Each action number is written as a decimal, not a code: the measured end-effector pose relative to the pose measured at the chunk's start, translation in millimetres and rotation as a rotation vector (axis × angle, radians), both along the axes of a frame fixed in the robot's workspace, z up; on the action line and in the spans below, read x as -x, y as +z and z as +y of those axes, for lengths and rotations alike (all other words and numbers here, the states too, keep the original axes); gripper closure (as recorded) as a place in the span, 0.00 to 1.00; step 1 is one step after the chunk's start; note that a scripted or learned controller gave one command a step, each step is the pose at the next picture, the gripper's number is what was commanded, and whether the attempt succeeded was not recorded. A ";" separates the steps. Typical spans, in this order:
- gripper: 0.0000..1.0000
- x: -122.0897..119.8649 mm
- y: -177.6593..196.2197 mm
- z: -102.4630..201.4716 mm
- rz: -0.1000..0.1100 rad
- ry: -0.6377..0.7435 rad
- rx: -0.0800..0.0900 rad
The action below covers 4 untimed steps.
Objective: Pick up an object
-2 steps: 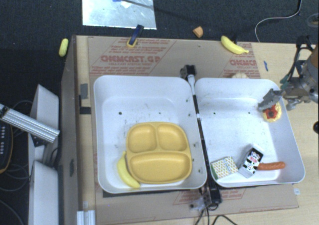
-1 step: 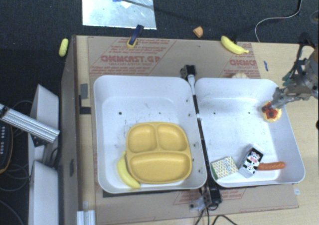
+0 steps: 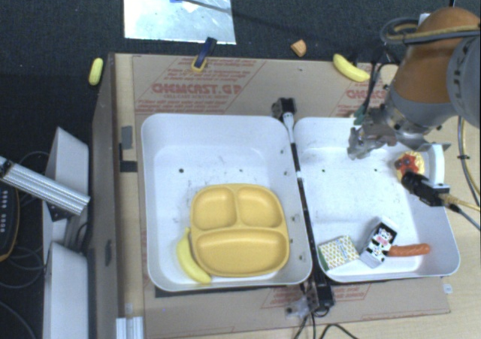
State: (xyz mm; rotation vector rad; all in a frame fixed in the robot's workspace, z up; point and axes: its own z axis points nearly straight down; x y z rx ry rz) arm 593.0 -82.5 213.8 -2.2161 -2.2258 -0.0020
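Reaching in from the right, the gripper (image 3: 364, 142) hangs over the back part of the right bin (image 3: 331, 180); whether its fingers are apart or together cannot be told. Nothing shows between them. The small box (image 3: 338, 251), the black-and-white pack (image 3: 380, 243) and the orange stick (image 3: 408, 250) lie together at that bin's front edge, well apart from the gripper. A yellow divided plate (image 3: 239, 228) sits in the left bin (image 3: 173, 142).

The arm (image 3: 440, 67) has a rounded grey casing with 1 broad orange band on top of it (glossy, catching the light). Dark cables loop beside that band. Below hangs the gripper (image 3: 362, 143), a dull metallic grey, small and blocky.
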 end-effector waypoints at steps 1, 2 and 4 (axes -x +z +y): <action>0.00 -0.1 0.6 -1.5 -0.001 -0.002 0.002; 0.00 25.5 11.6 -56.9 0.000 -0.004 0.003; 1.00 13.2 5.4 -114.7 -0.005 -0.001 0.004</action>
